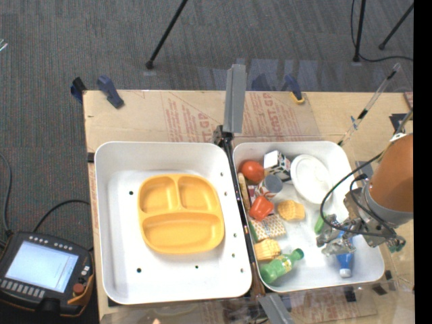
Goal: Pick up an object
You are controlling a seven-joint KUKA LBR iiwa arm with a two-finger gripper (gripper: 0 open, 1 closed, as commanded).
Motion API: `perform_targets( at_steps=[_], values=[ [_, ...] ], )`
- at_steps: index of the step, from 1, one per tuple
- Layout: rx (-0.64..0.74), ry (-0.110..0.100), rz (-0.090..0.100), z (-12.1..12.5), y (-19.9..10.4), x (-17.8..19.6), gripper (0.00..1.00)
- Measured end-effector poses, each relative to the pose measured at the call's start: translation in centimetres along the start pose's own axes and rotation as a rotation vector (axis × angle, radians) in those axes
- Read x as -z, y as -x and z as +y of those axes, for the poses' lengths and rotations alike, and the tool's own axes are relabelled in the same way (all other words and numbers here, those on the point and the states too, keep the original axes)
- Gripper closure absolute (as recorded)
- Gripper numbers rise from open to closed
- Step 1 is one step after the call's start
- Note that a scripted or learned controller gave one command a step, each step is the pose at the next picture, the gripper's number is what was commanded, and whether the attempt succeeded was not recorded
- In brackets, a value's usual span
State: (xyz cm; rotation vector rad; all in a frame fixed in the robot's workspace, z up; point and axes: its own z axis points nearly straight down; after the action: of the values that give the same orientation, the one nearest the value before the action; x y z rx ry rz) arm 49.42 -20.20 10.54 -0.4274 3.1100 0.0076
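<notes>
Nothing looks picked up yet: every item in view lies in a bin, and no object can be seen lifted clear, so the grasp itself is judged to be what remains. The end effector is low inside the right bin, near its far-right side, with the grey wrist and orange band of the arm leaning in over the rim from the right and a black cable looping beside it. Whether it is released or clenched on anything cannot be told, since the metal parts blur together at this angle. Directly beneath and just in front of it lies a small blue-and-white bottle, the likeliest target (though that is only a reading of where the tool is pointed). Just to its left is the green bottle, and farther left a waffle-like yellow piece. Behind and to its left sit a white plate, a red ball and an orange cup. Well apart, in the left bin, rests a yellow divided tray.
</notes>
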Motion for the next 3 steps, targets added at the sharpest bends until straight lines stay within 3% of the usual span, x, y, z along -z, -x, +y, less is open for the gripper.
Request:
perform_targets(
  at_steps=[1, 2, 3],
  values=[
    [0.001, 0.001, 0.001, 0.04, -0.01, -0.06, 0.00],
    [0.005, 0.001, -0.002, 0.16, 0.17, 0.89, 1.00],
    [0.005, 0.002, -0.001, 0.19, 0.16, 0.84, 0.00]
  ],
)
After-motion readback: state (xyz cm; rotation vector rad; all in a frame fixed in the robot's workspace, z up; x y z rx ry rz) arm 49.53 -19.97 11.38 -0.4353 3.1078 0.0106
